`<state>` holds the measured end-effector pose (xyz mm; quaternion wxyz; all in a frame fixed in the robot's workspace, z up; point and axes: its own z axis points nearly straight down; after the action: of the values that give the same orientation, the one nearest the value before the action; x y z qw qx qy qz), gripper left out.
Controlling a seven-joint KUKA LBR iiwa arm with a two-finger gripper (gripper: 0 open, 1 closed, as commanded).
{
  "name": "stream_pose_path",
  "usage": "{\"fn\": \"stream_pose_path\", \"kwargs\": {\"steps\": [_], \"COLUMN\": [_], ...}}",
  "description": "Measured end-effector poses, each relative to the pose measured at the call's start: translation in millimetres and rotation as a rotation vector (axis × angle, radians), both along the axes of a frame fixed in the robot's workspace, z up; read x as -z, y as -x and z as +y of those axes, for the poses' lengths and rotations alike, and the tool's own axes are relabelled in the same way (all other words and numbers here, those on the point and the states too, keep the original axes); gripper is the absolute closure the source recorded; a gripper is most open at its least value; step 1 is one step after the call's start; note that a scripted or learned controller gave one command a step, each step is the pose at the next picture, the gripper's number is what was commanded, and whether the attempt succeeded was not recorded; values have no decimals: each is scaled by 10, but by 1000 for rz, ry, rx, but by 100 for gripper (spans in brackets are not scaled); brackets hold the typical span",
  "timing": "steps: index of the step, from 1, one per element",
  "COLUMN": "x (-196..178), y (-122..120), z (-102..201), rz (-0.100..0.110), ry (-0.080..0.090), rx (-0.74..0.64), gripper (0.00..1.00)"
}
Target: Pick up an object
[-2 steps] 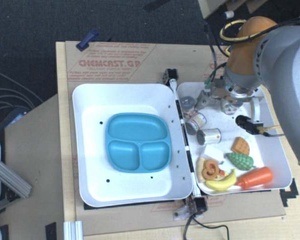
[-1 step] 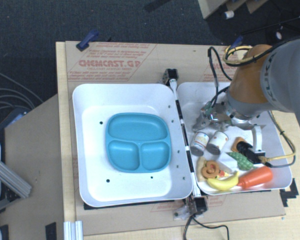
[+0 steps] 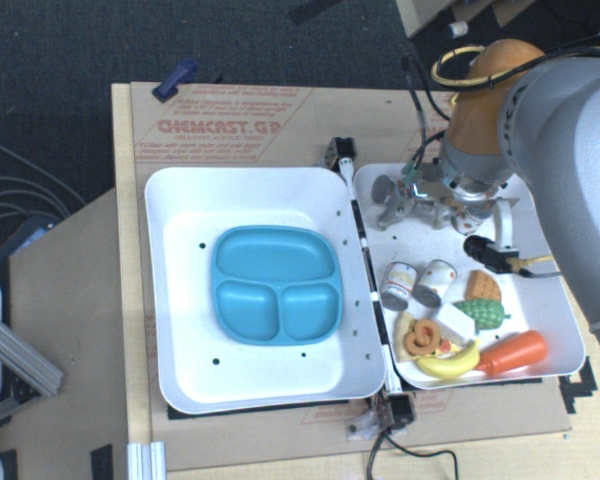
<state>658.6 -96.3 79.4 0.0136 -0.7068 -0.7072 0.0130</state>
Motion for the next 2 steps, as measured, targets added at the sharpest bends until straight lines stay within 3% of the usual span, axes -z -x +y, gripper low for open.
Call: {"fn": "stream_pose_path", "kwargs": {"steps": [2], "x": [0], "y": [0], "z": [14], "rz": [0], "ry": [1], "rx": [1], "gripper": [0]}}
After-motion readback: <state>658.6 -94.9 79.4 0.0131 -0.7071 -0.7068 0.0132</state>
